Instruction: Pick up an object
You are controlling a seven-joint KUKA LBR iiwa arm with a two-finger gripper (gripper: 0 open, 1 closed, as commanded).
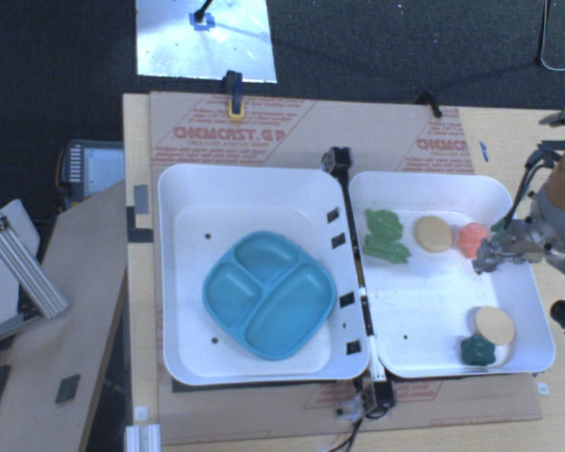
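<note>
tool (pixel 483 257) at right bin's (pixel 433 365) right wall, just beside pink piece (pixel 470 238) (likely target) | grip state: can't tell | other objs w/in reach, nothing lifted yet

Glossy blue plastic tray (pixel 267 294) in smooth white plastic bin (pixel 184 191); board (pixel 292 130) beneath looks like matt cardboard.

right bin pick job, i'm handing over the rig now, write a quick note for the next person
End effector: low at the right bin's right side, beside the pink piece; finger state unclear, nothing visibly held.
Right bin: green piece and tan disc at the far end, second tan disc and dark green piece in the near right corner.
Left bin: blue divided plate.
Done: no pick seen.
Left: grasp and lift one object.
</note>
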